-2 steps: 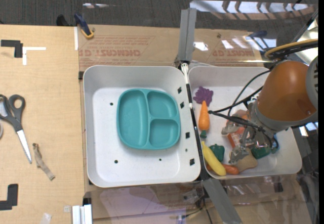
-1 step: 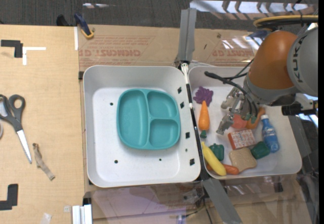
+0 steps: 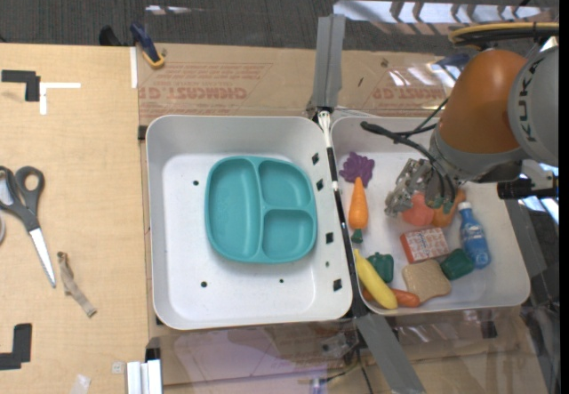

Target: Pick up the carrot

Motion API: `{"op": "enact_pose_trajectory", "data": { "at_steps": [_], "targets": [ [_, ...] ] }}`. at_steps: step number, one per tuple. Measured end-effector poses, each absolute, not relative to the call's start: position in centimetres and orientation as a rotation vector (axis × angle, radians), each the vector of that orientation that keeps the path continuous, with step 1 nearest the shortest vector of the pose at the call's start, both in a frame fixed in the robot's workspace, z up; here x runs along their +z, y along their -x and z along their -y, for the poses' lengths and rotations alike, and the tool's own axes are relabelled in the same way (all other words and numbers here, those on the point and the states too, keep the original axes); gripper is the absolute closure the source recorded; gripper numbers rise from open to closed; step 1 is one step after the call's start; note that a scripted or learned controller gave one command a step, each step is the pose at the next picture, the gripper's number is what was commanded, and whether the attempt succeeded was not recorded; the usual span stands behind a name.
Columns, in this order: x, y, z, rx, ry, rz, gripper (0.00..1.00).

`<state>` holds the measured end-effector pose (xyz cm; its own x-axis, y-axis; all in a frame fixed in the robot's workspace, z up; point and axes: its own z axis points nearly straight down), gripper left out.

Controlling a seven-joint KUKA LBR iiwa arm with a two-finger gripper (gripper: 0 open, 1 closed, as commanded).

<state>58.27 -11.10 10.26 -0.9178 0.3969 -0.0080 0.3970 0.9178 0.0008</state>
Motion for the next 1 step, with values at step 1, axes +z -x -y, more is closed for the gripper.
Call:
{"op": "enact_pose_trajectory", "data": {
  "at_steps": [1],
  "targets": [
    [15.57, -55.94, 11.51, 0.0, -0.335, -3.12, 1.0]
  ]
}}
